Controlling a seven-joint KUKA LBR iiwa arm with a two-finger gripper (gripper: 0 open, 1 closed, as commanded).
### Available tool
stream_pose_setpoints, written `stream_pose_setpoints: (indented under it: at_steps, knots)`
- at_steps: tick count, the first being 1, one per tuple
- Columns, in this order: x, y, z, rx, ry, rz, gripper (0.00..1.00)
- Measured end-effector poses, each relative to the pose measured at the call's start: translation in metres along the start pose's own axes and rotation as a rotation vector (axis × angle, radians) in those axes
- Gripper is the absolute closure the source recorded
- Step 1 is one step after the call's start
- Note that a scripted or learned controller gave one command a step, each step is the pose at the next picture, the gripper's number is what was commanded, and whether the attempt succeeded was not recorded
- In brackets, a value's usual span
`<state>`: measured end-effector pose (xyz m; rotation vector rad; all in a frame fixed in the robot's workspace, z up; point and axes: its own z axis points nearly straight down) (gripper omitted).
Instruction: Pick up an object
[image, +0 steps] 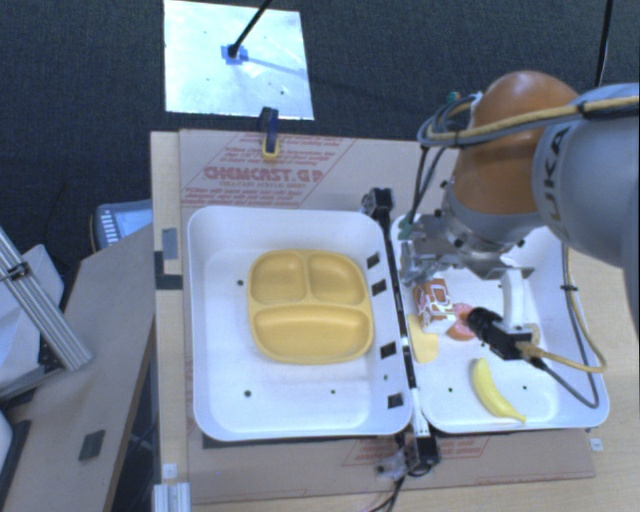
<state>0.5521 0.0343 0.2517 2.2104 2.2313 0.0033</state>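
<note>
Over the right bin (560, 400) the arm (590, 170) hung low, its wrist with the orange band (510, 130) above the bin's inner edge beside the divider. The gripper (425, 262) sat just above a small red-and-white carton (436, 303); how wide it stood could not be told, since the wrist body covered it. Nothing showed as held. Candidate things lay close together: the carton, a reddish piece (461, 327) touching it, a pale yellow slice (424, 346) just below, and a banana (494, 390) nearer the front wall. The left bin (215, 400) held a yellow 3-compartment tray (305, 305).

This read as the approach step, before any grasp. The next move probably called for a straight descent centred on the carton, keeping off the bin wall and the neighbouring reddish piece, then closing and lifting.
</note>
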Motion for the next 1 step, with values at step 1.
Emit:
stream_pose_setpoints:
  at_steps: [1]
  knots:
    - [0.0529,0.0261,0.0109,0.0,0.001,-0.001,1.0]
